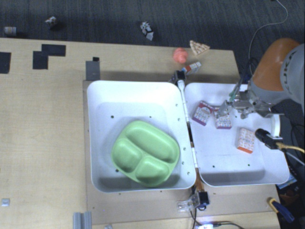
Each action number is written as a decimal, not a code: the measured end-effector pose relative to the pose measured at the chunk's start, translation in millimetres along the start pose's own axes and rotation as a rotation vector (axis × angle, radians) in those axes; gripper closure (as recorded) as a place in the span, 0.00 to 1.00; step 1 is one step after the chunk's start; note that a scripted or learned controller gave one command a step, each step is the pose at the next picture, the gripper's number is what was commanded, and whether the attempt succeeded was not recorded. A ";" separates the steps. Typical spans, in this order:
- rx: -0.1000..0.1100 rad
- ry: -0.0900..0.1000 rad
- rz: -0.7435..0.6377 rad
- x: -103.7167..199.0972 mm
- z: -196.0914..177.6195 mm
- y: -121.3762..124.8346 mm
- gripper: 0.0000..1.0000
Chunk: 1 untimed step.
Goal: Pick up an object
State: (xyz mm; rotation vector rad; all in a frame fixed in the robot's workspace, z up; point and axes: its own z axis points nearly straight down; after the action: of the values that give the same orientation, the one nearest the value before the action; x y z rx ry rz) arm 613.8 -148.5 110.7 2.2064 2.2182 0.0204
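Observation:
The right bin (228, 168) holds three small flat packets. A pink and white packet (202, 113) lies at its upper left, a second pink packet (223, 122) sits just right of it, and an orange and white packet (246, 140) lies further right. My gripper (228, 108) hangs over the bin's upper middle, directly above the second packet, with the grey arm and its orange band (274, 63) behind it. From this angle I see nothing clearly held.
A green divided plate (145, 151) fills much of the left bin (102, 109). Beyond the bins lie a pink ball (180, 55), a pizza-slice toy (198, 47) and a small tube (190, 68). Cables run along the right bin's edge.

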 end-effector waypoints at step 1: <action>0.004 -0.001 0.000 53.4 20.7 57.5 0.00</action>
State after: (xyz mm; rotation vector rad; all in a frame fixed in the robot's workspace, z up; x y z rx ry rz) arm 671.4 -94.8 91.0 2.2078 2.2193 0.0152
